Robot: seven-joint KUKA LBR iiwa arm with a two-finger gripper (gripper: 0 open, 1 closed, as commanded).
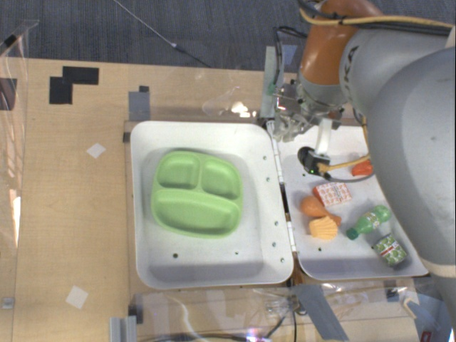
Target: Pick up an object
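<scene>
Reaching in from the right, the grey arm [399,98] with its orange band sets the gripper [288,125] over the far left corner of the right bin [342,268], close to the wall it shares with the left bin [214,275]. Whether the gripper is spread or pressed together cannot be told; that part is small and cluttered.

The loose things lie nearer the camera in the right bin, apart from the gripper. A red-and-white checked packet [333,194] sits just beside an orange rounded piece [311,206], which touches a yellow ridged piece [323,228]. To their right lies a green bottle [368,221] on its side, with a small green-and-red can [390,249] near it. An orange-red piece [362,167] lies by the arm.

A green divided plate [196,194] rests in the left bin. Both bins stand on the wooden tabletop [64,191].
</scene>
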